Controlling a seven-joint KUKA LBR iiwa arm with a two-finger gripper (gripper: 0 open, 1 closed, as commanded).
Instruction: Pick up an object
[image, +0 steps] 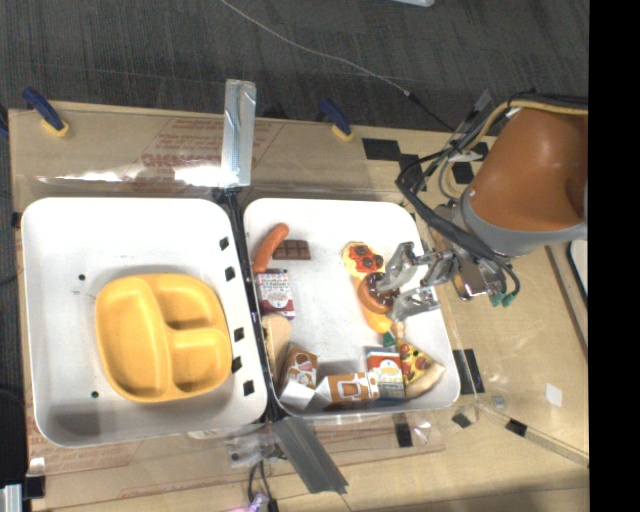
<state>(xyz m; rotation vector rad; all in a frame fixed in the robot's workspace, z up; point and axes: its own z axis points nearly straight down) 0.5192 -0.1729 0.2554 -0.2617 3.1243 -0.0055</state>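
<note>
Gripper hung over right bin, at bin's 3 o'clock edge; grip state impossible to tell. Directly beneath: yellow-and-brown toy food, touching or just under gripper, contact unclear. At 6 o'clock of gripper: pizza slice, small cartons, print too small to read. At 9 o'clock: chocolate bar, sausage, red-label packet, text unreadable. Farther at 9 o'clock: yellow divided tray in left bin.

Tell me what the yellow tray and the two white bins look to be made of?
The yellow tray looks like moulded plastic, matte, with rounded compartments. The left bin and right bin seem thin formed plastic, smooth with soft rounded rims, though that is a guess.
</note>
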